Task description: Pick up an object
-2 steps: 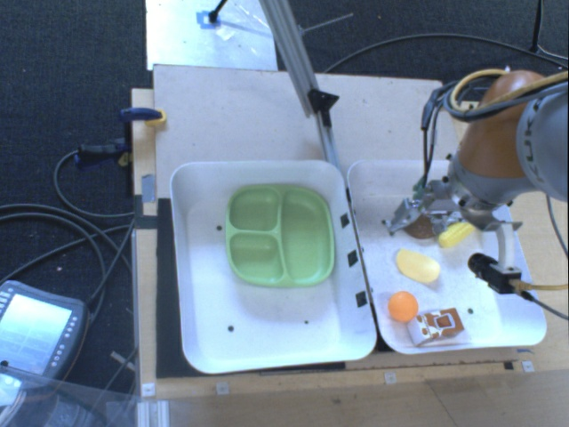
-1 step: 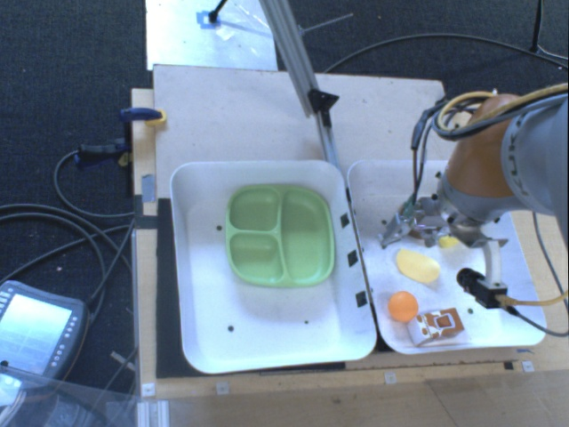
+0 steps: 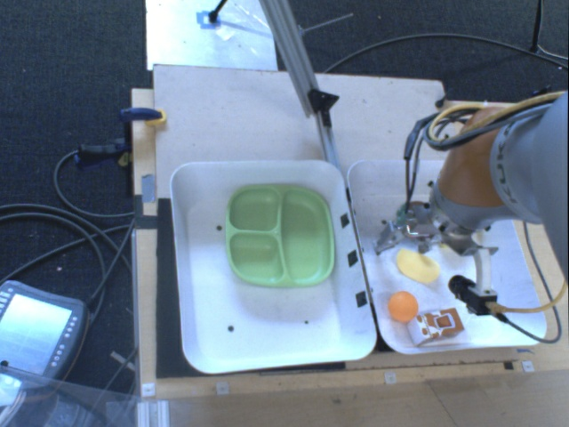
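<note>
In the right bin (image 3: 378, 181) lie three objects. A pale yellow, lemon-like object (image 3: 418, 266) rests near the middle. An orange ball (image 3: 403, 306) sits in front of it, and a small brown and white carton (image 3: 438, 325) lies at the front. My gripper (image 3: 416, 241) is low over the bin, just behind and above the pale yellow object, close to it or touching it. Nothing is visibly lifted. The grey arm with its orange band (image 3: 467, 172) covers the bin's back right part.
The left bin (image 3: 200, 274) holds a green divided plate (image 3: 280, 236). A slanted metal pole (image 3: 293, 52) crosses the bench behind the bins. Cables loop around the arm and along the right bin's front right side (image 3: 524, 310).
</note>
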`<state>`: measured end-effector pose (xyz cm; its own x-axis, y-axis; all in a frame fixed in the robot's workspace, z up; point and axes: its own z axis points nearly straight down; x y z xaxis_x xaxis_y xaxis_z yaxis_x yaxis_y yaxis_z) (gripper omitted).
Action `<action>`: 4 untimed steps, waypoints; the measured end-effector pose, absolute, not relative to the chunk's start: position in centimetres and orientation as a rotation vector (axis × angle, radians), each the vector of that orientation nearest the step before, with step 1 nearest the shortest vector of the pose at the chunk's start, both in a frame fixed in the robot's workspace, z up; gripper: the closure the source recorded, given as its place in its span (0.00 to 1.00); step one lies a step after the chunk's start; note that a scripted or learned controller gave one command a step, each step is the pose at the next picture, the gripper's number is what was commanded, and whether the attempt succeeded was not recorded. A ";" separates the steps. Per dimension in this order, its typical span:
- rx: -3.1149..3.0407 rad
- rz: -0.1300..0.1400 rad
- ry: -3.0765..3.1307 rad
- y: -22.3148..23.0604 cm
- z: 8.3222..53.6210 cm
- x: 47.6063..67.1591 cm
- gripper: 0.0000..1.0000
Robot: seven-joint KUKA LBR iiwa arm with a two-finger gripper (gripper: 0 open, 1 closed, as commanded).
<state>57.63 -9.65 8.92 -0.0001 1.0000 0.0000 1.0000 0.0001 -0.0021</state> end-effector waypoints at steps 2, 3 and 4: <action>-2.217 -0.007 -2.232 -8.7 15.1 58.2 1.00; -2.219 -0.009 -2.234 -9.1 21.5 58.3 1.00; -2.217 -0.005 -2.231 -9.1 23.8 58.4 1.00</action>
